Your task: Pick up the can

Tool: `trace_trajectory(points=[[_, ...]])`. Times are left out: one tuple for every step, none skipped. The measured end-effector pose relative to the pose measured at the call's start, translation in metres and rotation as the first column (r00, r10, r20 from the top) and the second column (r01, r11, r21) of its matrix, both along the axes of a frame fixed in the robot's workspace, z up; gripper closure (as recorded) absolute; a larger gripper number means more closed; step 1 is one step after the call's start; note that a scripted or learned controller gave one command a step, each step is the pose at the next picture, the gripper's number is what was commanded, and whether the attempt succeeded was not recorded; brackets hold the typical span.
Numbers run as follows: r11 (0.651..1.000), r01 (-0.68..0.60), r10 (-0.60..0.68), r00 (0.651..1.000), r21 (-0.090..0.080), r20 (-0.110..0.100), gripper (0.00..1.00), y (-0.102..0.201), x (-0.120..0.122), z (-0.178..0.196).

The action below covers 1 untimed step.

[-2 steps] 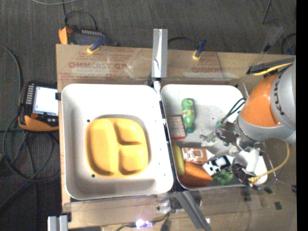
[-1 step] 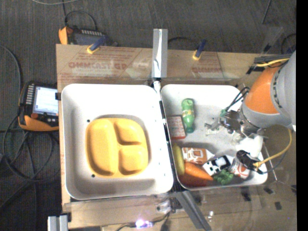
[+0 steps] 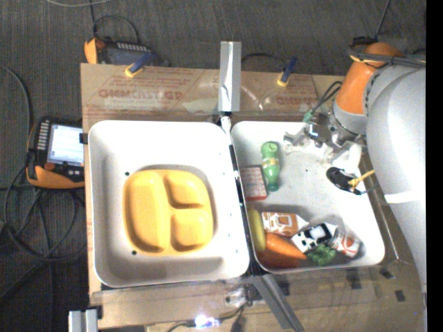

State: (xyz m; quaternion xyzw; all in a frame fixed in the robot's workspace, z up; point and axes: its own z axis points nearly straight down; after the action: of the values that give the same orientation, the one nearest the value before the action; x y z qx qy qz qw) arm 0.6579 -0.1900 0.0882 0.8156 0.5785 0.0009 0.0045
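- Nearest the camera, at the near end of the right bin [image 3: 311, 192], six things crowd together: one can [image 3: 347, 244], one carrot [image 3: 280, 250], one green bunch [image 3: 320, 255], one black-and-white toy [image 3: 310, 237], one orange carton [image 3: 282, 223] and one yellow banana-shaped piece [image 3: 257, 230].
- The can, white with red, lies tilted in the near right corner, just beside the bin's right wall, with the green bunch and the toy hard against its left side.
- The carrot lies along the near wall, and the yellow piece runs along the left wall.
- One yellow tray [image 3: 168, 209] with three compartments sits in the middle of the left bin [image 3: 104, 185], with bare white floor on all four sides of it.
- Farther back in the right bin, one reddish packet [image 3: 252, 182] rests against the left wall, touching one green bottle [image 3: 270, 163] that lies just to its right.
- Bare floor spreads from the bottle across to the right wall, giving open room in the middle and far half of this bin.
- The single gripper [image 3: 315, 135] hangs over the far right part of the right bin, well apart from the can; how far open it is cannot be told, and no object is seen in its grasp.
- The arm [image 3: 398, 158] covers the bin's right edge.
- Beyond the bins, two clamps [image 3: 138, 64] pin one cardboard sheet [image 3: 159, 92].
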Motion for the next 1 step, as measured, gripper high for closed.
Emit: trace_trajectory(points=[[1.000,-0.006,0.006,1.000,0.005,0.003,0.00,-0.0081,-0.0545,0.0027]])
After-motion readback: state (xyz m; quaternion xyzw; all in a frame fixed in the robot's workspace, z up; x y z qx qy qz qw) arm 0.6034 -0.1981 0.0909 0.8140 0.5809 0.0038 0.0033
